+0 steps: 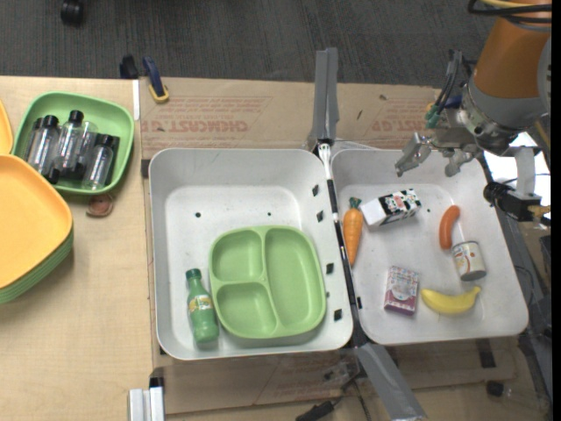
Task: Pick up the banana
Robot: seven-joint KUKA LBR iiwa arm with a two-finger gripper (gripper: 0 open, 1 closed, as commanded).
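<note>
On the cardboard behind the bins, red print, upside down from this camera, partly legible as "CHEMCOZL" [210,123]; other labels too small to read.

In the right bin [504,323], six things: one banana [450,300], one carrot [352,231], one small black-and-white carton [391,207], one pink patterned box [401,288], one red sausage-shaped piece [449,225], one small can [468,260]. Banana near the front edge of that bin, just right of the pink box and just below the can, lying flat with its long axis roughly left to right, ends curving up, the right tip raised toward the can, the left end close beside the box.

In the left bin [166,235], two things: one green three-compartment tray [266,281] and one green bottle [202,306] lying beside the tray's left edge.

To the left of the bins, one green dish [31,112] holding three dark-capped clear bottles [70,147], and a stack of orange plates [31,235].

Over the back right corner of the right bin, the gripper [435,154], fingers spread apart, nothing between them, well apart from the banana.
</note>
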